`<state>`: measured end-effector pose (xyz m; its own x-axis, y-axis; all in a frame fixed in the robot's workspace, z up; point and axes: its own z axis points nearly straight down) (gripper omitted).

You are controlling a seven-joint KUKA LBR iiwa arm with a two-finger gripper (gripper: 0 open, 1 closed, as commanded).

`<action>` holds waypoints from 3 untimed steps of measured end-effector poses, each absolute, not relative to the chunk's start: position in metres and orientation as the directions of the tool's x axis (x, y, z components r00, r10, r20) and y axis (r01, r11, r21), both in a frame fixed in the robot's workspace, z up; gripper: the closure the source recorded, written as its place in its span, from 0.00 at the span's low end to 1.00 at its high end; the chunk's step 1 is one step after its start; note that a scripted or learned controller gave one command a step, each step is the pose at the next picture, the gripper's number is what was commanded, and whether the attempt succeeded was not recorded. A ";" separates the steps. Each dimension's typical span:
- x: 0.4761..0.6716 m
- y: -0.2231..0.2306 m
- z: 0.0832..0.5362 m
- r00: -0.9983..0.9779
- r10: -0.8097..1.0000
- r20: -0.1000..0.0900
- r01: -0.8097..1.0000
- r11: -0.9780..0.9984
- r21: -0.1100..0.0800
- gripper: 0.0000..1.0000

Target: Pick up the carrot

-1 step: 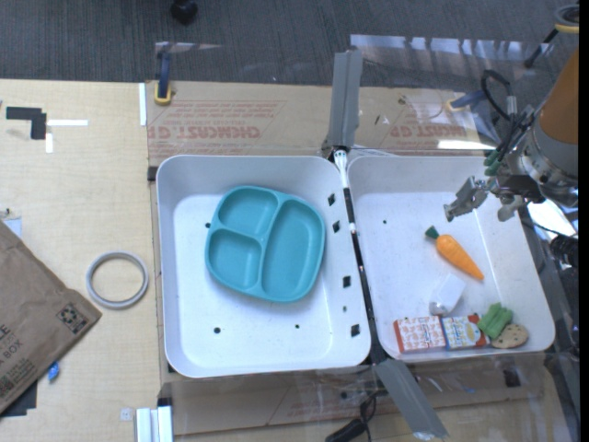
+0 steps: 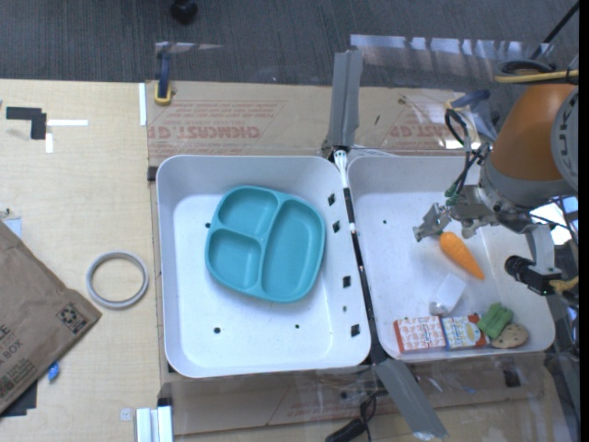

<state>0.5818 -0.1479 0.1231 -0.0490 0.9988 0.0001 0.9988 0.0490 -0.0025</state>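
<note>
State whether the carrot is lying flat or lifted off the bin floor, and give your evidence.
Cannot tell for certain. The carrot slants across the right bin, its upper end right at the tool, which hides any grip on it.

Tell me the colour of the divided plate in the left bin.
Teal-blue; the three-compartment plastic plate shows clearly in the camera view.

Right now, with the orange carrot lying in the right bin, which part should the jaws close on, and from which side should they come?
Grip the orange carrot around its thicker upper-left half, coming straight down from above. It lies flat on the right white bin's floor, slanting from upper left to lower right, so the jaws should close across that slant. The tapered lower-right end would likely slip. The gripper is already just above the thick end.
</note>
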 end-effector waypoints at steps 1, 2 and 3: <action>0.580 -0.175 0.091 -0.052 0.999 0.000 0.999 0.052 -0.002 0.00; 0.580 -0.176 0.100 -0.049 0.999 0.000 0.999 0.049 -0.001 1.00; 0.606 -0.147 0.215 -0.112 0.994 -0.001 0.994 0.112 0.000 1.00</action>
